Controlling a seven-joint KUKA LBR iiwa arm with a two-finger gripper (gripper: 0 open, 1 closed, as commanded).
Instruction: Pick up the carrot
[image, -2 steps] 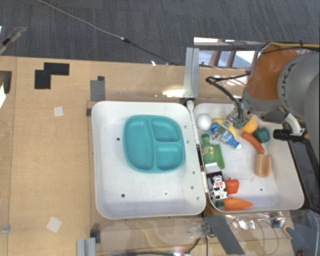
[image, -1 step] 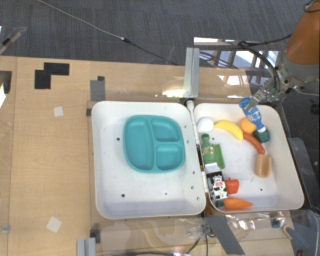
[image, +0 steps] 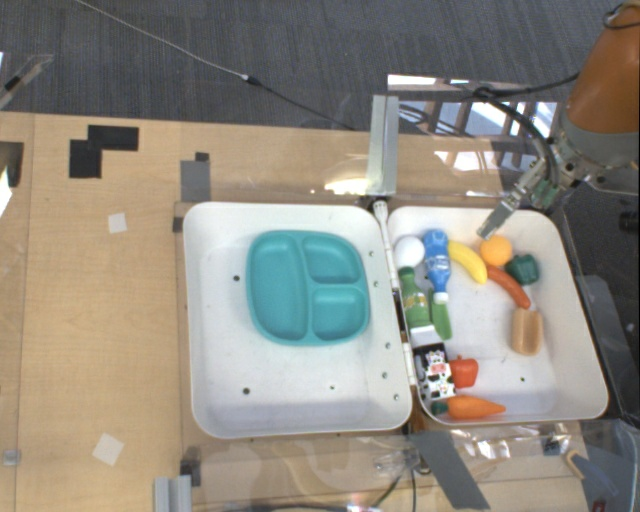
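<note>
The carrot (image: 476, 406) is orange with a small green stub at its left end. It lies flat along the near wall of the right bin (image: 572, 392), pointing right. My gripper (image: 502, 217) hangs over the far side of that bin, just above a small orange fruit (image: 496, 250). It is far from the carrot, and nothing is visibly held in it. The orange-banded wrist (image: 607, 80) enters from the upper right.
The right bin also holds a banana (image: 468, 262), blue bottle (image: 435, 258), white ball (image: 408, 249), green bottle (image: 414, 297), green vegetable (image: 522, 268), red pepper (image: 509, 287), bread piece (image: 526, 331) and small red item (image: 465, 373). A teal divided plate (image: 306, 286) sits in the left bin.
</note>
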